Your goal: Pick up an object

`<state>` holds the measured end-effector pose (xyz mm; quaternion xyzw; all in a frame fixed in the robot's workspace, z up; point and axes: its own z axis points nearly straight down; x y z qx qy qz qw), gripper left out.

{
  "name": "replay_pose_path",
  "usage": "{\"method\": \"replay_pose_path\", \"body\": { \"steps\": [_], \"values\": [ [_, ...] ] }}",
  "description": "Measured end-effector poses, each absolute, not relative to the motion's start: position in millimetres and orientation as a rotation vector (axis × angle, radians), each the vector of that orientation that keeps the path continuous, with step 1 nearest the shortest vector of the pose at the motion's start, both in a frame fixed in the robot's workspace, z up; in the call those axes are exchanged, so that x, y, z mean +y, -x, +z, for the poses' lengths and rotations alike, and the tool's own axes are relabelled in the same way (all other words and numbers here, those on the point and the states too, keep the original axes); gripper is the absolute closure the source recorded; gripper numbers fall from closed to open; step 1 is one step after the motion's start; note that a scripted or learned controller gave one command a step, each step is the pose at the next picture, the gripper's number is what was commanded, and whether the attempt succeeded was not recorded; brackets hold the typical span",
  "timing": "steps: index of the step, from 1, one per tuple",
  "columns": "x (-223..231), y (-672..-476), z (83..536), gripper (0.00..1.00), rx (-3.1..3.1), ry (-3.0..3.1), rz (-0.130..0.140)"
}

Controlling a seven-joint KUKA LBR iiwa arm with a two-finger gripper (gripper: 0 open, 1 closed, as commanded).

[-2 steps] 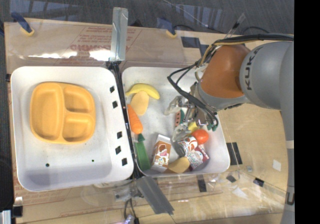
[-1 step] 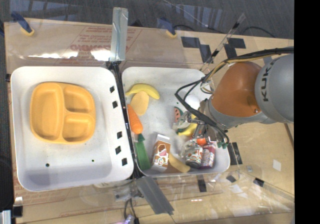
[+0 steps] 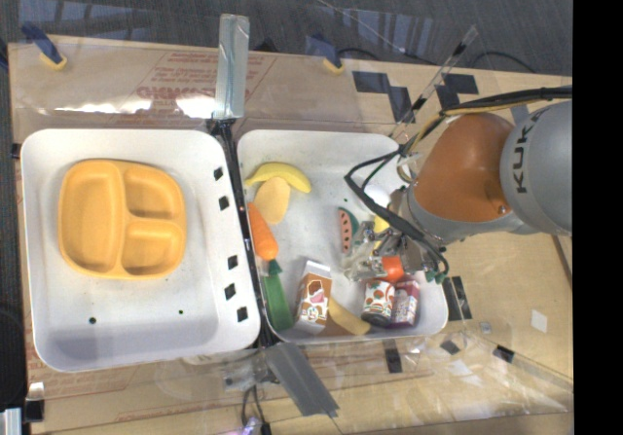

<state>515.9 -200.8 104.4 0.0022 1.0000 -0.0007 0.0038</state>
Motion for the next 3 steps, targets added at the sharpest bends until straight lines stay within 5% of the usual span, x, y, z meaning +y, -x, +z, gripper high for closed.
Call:
{"method": "replay_pose_path", "body": {
  "steps": [1,2,3],
  "values": [
    [-200.4,-515.9,104.1,0.00,3.135,-0.005,-0.002],
    [-204.2,-532.6,93.6,0.00,3.136,-0.003,-0.003],
    [-202.6,-534.8,104.6,1.00,3.132,0.010,-0.005]
  ]
}}
